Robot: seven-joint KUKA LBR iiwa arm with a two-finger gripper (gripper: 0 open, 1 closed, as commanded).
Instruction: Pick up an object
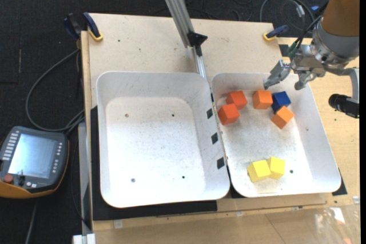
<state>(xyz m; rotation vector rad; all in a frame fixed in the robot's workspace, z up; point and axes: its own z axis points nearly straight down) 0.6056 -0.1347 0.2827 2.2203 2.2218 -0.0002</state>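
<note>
Right white bin (320, 148): four orange blocks (262, 99), one blue block (281, 100) wedged among them, and two yellow blocks (266, 169) touching near the front edge. Left white bin (108, 123): speckled floor. Two-finger gripper (289, 80): fingers spread apart, holding nothing, above the right bin's far rim, near the blue block.

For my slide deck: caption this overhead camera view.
Open gripper poised above the right bin of orange, blue and yellow blocks.
</note>
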